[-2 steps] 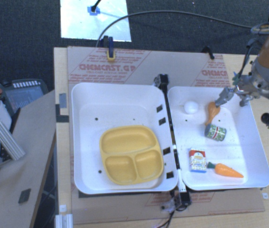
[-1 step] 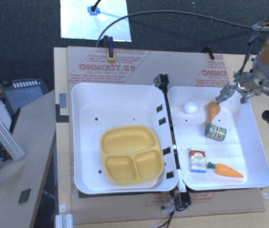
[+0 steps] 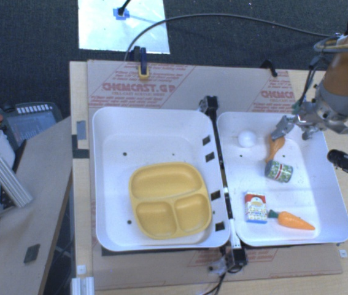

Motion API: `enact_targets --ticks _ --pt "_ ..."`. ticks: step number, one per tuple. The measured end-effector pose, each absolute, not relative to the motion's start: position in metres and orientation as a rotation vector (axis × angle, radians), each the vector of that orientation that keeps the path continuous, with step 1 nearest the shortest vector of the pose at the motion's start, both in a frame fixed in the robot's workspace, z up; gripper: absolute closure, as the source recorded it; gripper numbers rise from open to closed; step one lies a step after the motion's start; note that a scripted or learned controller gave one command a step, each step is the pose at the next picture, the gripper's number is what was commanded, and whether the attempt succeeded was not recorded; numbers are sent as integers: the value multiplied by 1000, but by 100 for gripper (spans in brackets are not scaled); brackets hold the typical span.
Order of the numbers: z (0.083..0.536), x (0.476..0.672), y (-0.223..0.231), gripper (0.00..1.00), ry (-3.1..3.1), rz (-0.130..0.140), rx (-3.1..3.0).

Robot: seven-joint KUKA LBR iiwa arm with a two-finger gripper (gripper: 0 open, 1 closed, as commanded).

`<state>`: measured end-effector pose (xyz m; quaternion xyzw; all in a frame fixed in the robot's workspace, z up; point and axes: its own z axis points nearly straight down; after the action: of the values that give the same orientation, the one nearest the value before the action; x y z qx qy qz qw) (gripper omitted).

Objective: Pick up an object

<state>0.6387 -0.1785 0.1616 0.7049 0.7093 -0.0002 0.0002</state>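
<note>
The claw (image 3: 296, 128), spread open and gripping nothing, hangs over the right bin (image 3: 333, 183) near the table's far right corner, beside an orange carrot (image 3: 275, 147); the pick looks not yet made.

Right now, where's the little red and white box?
The red and white box lies in the right bin, near its front edge, just left of a carrot and below the green can.
</note>
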Motion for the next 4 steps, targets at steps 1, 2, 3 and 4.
enact_targets --ticks 1,2,3,4 --pt "109 629 -181 0 2224 -2 2220" --pt "84 630 -180 0 2224 0 2218" --pt "97 631 -181 100 2222 4 2214" --pt "160 638 -186 100 2220 7 2212"
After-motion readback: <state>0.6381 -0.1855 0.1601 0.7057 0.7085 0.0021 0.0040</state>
